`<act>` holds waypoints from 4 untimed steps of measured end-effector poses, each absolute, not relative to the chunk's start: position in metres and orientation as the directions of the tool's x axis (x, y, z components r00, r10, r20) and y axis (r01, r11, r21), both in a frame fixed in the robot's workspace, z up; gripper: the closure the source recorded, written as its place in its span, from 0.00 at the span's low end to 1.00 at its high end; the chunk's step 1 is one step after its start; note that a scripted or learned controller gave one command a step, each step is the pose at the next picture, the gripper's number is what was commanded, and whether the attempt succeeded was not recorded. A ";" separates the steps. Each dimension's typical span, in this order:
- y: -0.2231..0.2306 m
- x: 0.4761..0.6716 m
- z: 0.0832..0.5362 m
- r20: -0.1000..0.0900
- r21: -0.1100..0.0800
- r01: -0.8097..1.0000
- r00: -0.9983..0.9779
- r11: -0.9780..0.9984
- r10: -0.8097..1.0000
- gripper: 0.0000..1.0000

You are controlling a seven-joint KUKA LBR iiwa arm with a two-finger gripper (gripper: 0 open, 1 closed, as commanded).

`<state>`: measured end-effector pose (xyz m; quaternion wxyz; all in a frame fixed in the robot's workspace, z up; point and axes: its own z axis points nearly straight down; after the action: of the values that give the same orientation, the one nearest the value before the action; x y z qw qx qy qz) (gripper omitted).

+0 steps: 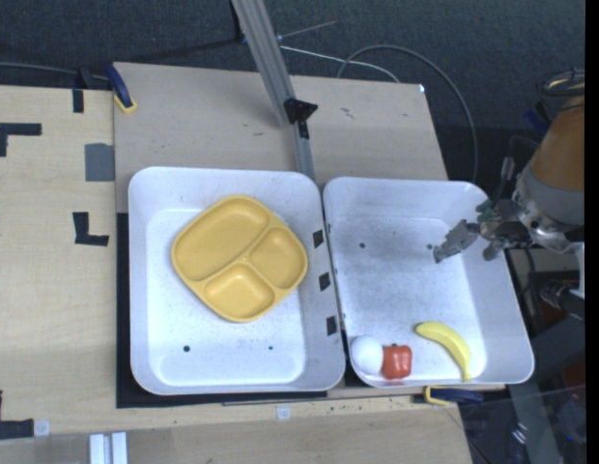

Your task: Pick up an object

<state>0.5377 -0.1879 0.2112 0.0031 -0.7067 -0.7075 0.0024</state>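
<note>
Banana [446, 344], below the hand [464, 242]: likely light, smooth, curved; grip across its middle. Hand's fingers apart, holding nothing.

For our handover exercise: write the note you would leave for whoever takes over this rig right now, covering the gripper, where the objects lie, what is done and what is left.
Gripper: over the right bin, near its right wall, fingers apart, holding nothing.
Objects: banana, red object and white object lie along the right bin's near edge. Yellow divided plate lies in the left bin.
Done: nothing picked up yet.
Left: lower onto one object, grip it, lift.
</note>
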 end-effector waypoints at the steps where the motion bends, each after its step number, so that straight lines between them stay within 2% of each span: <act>1: -0.181 0.533 0.165 0.001 -0.007 1.000 -0.002 0.002 1.000 0.00; 2: -0.188 0.526 0.115 0.001 -0.007 1.000 -0.001 0.001 1.000 0.00; 3: -0.187 0.528 0.128 0.001 -0.003 1.000 -0.003 0.003 1.000 1.00; 4: -0.184 0.538 0.185 -0.002 0.005 1.000 -0.003 0.003 1.000 1.00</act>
<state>0.5378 -0.1837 0.1851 -0.0023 -0.7061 -0.7081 -0.0011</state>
